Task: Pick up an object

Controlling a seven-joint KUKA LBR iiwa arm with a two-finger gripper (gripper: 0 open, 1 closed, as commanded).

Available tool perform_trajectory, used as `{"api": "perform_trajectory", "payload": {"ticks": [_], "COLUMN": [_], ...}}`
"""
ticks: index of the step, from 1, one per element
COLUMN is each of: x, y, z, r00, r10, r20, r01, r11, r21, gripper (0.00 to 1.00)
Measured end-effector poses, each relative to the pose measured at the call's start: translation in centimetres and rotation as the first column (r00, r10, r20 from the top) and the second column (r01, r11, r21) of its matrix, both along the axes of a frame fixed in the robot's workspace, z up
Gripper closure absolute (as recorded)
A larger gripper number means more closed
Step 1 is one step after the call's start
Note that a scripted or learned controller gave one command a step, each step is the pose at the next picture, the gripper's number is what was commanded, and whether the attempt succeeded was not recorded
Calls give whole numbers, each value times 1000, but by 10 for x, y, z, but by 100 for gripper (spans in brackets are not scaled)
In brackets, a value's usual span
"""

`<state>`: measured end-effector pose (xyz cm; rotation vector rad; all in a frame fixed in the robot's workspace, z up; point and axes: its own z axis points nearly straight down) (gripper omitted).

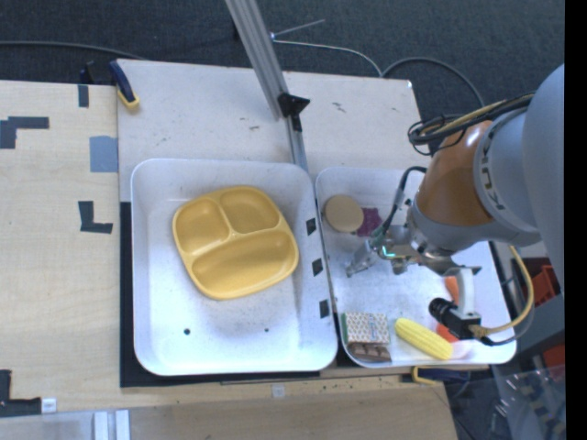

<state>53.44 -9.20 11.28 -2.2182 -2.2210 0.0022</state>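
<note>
Across the pale wooden bench [55,200], two shallow white bins side by side. From the right, reaching over the right bin [404,291]: grey arm [477,191] with its orange band, bulky, covering much of that bin's upper right corner. Left bin [147,273] holding a yellow divided plate [237,241], flat, slightly turned, near the middle. Slanting down from the top edge to the gap between the bins, a grey metal pole [261,44], cut off at the top.

Along the near wall of the right bin, a yellow corn cob [422,337], lying slantwise, and just to its left a patterned block [367,330], its surface too blurred to make out. Near the far left corner of the same bin, a tan round disc [343,214], flat on the floor. Claw [362,262] low over the bin floor, just below and a little right of the disc, close but apart from it; well apart from corn cob and patterned block. Cannot tell whether the claw is open or closed: tip small, blurred, merging with the wrist behind it. Just beside the disc's right edge, a small purple piece [371,219], shape unclear, partly hidden by the wrist. By the right wall, a small orange piece [451,288], mostly hidden behind robot parts.
</note>
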Motion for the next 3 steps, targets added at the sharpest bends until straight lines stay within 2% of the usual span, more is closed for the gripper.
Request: {"api": "perform_trajectory", "payload": {"ticks": [3], "x": [0], "y": [0], "z": [0], "r00": [1000], "r10": [0], "r20": [0], "r01": [0], "r11": [1000], "r21": [0], "gripper": [0]}}
